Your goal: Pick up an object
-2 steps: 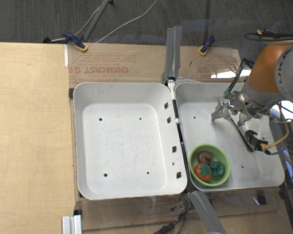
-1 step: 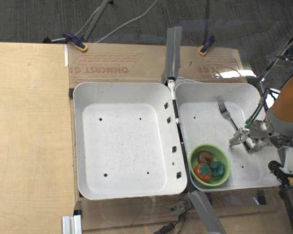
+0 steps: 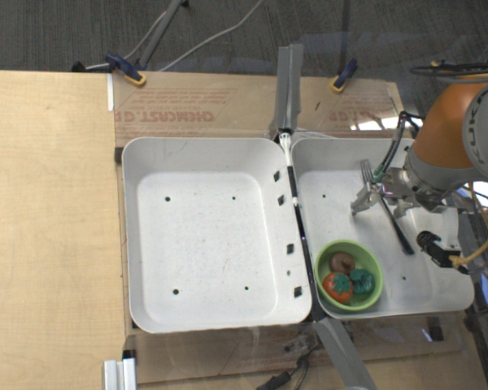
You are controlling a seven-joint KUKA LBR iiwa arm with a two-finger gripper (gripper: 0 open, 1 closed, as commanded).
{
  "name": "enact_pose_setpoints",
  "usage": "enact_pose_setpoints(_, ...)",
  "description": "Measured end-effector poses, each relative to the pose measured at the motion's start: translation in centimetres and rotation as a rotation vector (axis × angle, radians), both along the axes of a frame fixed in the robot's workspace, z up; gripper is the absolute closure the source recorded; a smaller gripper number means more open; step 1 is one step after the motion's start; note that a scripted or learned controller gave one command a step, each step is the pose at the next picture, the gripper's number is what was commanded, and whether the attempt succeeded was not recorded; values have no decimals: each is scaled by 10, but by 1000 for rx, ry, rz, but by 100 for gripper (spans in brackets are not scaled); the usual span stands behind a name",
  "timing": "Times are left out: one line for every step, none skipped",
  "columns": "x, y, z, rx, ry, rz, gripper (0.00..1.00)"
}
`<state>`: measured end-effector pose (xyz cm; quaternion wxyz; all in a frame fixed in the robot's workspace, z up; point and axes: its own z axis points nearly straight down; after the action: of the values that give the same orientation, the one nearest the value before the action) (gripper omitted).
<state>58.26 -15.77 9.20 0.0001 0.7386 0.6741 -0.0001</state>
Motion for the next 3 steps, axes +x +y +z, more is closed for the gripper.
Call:
enact_pose_setpoints(-78,-29,0,0,1,6,0)
enact_pose_setpoints(-29,9,0,0,0,112,0)
enact_pose_setpoints(61,-55,1,7,-3,109,0)
